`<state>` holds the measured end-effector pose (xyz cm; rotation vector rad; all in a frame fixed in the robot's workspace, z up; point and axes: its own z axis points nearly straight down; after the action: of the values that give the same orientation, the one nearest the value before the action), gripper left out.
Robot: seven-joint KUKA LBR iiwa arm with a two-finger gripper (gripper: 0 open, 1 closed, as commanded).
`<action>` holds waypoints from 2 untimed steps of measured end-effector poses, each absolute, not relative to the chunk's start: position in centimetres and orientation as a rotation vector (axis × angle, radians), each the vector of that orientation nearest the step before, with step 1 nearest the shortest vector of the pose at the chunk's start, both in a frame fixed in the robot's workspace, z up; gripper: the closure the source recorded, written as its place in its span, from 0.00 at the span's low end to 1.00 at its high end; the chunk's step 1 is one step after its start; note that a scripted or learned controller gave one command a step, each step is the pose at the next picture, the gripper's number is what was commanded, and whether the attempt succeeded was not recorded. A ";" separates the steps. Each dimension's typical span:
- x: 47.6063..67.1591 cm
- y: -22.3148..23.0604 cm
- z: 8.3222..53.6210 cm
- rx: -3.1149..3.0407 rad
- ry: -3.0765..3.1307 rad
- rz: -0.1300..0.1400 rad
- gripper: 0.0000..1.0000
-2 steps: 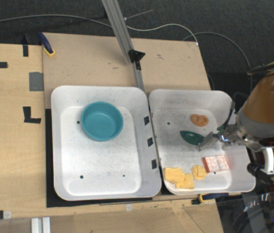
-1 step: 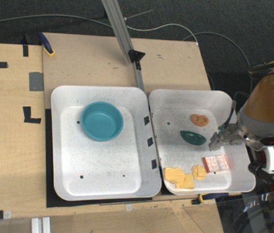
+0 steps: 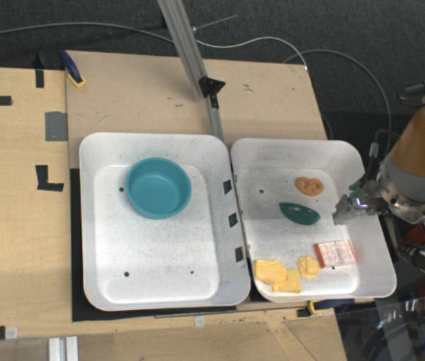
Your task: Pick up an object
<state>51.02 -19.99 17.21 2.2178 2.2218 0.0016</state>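
Camera view: pincer poking in at 3 o'clock over the right bin, tips too small and blurry, can't tell how wide. Arm cut off by the frame edge. Inside that bin: dark green leaf-shaped piece dead centre, just beside the pincer tip; orange pretzel-looking lump at 12; pink-and-white boxy packet at 5; soft yellow chunks at 6. Left bin: smooth round teal bowl toward 11.
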 end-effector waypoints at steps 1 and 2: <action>51.2 -20.0 22.5 2.216 2.221 0.003 1.00; 51.2 -19.9 24.3 2.219 2.223 0.001 1.00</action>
<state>51.23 -19.94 24.25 2.2188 2.2227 0.0008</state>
